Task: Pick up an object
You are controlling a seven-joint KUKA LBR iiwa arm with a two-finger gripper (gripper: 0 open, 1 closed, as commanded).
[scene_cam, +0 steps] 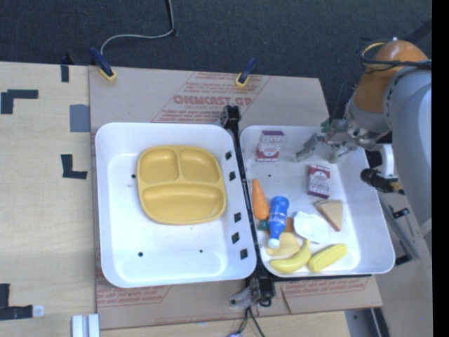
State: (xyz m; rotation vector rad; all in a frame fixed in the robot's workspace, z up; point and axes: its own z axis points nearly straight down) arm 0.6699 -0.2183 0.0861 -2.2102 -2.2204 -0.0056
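Observation:
My gripper (pixel 317 151) hangs over the back of the right bin (pixel 365 255), open, with nothing between its fingers. A red and white carton (pixel 269 146) lies to its left. A small red box (pixel 318 181) lies just in front of it. Further forward in the same bin are an orange carrot (pixel 260 201), a blue bottle (pixel 278 216), a white piece (pixel 309 227), a tan wedge (pixel 330 213), a banana (pixel 292 255) and a yellow corn cob (pixel 327 257).
The left bin (pixel 116 251) holds a yellow divided plate (pixel 182 184). A black divider with clips (pixel 237 188) runs between the bins. The arm (pixel 393 90) comes in from the right over the bench edge. Two yellow clamps (pixel 103 64) grip the cardboard at the back.

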